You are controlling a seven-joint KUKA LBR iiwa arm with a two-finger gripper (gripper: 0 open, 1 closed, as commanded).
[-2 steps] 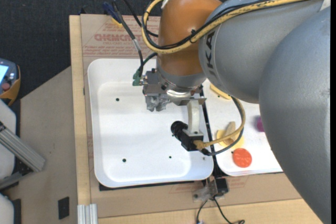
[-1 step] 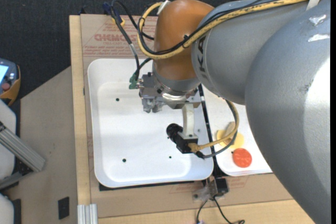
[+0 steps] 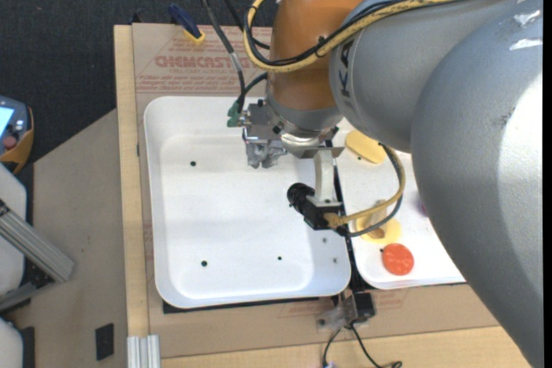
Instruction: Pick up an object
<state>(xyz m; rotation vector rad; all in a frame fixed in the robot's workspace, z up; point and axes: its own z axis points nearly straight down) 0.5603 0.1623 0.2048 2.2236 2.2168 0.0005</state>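
Note:
My gripper (image 3: 261, 152) hangs low over the back part of the left white bin (image 3: 172, 185), near its far wall, under the orange wrist band. Nothing shows between it and the bin floor. In the right bin (image 3: 431, 276), mostly covered by the arm, a red-orange round object (image 3: 398, 258) lies near the front. A small yellow piece (image 3: 385, 231) sits just behind it. A pale yellow object (image 3: 366, 149) lies further back, close to the wrist.
The big grey arm covers most of the right bin. A sliver of something purple (image 3: 422, 207) peeks out beside the arm. A blue and yellow clamp (image 3: 185, 21) sits on the cardboard sheet (image 3: 190, 60) behind the bins.

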